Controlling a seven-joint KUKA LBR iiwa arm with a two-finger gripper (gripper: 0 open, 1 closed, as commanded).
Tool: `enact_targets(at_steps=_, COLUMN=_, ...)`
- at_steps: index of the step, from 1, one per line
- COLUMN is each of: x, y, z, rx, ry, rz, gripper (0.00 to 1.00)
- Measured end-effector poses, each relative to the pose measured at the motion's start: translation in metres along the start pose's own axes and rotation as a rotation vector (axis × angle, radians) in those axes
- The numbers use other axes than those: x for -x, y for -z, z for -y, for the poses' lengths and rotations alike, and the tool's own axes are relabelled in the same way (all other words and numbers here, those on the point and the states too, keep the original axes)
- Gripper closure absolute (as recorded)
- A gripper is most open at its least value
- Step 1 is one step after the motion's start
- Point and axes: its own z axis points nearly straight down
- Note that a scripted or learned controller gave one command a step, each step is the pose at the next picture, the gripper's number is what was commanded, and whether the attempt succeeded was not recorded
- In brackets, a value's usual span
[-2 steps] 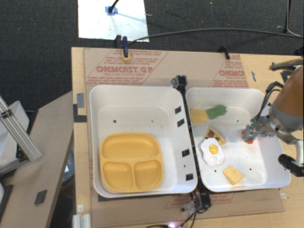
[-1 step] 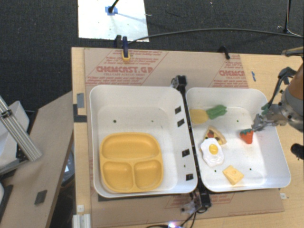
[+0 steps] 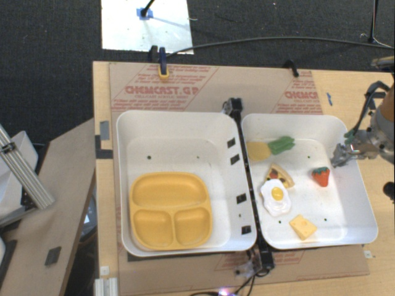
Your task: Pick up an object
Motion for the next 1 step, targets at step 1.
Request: enact_targets(at_steps=1, x=-0.0482, y=-0.0062, z=-0.0111, rx=-0.001, ry=0.004, rz=-0.002, gripper=1.0)
